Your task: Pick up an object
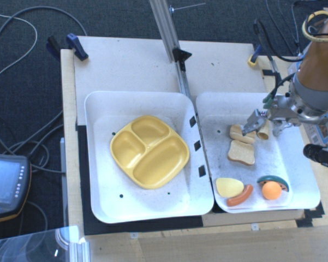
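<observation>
1. I see the pale counter (125,64) carrying 2 shallow white bins side by side, their inner rims touching.
2. The left bin (98,146) and the right bin (300,162) both rest directly on it.
3. A blue clamp (76,45) grips the counter's far left corner.

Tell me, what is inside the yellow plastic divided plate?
Nothing: all three compartments of the yellow plastic divided plate show bare. The floor of the left white bin directly beneath the plate is covered, so it cannot be seen.
</observation>
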`<move>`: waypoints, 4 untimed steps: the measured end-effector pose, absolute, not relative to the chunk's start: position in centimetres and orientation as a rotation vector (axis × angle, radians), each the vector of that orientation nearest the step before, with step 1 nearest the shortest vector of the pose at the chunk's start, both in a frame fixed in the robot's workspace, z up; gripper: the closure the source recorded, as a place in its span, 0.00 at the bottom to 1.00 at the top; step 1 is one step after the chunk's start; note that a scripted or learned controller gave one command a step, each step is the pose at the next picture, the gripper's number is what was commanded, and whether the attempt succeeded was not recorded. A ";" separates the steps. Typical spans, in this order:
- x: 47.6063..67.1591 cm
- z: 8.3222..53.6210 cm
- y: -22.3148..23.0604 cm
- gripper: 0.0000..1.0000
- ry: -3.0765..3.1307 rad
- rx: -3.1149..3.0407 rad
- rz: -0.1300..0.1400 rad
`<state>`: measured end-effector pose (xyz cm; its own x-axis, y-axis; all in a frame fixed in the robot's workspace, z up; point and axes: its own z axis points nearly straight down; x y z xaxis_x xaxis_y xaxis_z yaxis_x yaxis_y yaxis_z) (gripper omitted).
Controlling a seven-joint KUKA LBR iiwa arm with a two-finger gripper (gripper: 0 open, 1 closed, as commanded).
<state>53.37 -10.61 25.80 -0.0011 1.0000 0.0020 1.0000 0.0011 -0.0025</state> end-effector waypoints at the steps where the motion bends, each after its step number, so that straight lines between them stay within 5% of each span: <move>1: 53.4 25.8 -10.6 0.00 -2.220 -2.219 0.000; 4: 52.5 12.8 -10.8 0.00 -2.216 -2.216 0.005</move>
<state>52.48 -10.80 12.81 0.0000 1.0000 0.0030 1.0000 0.0000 -0.0074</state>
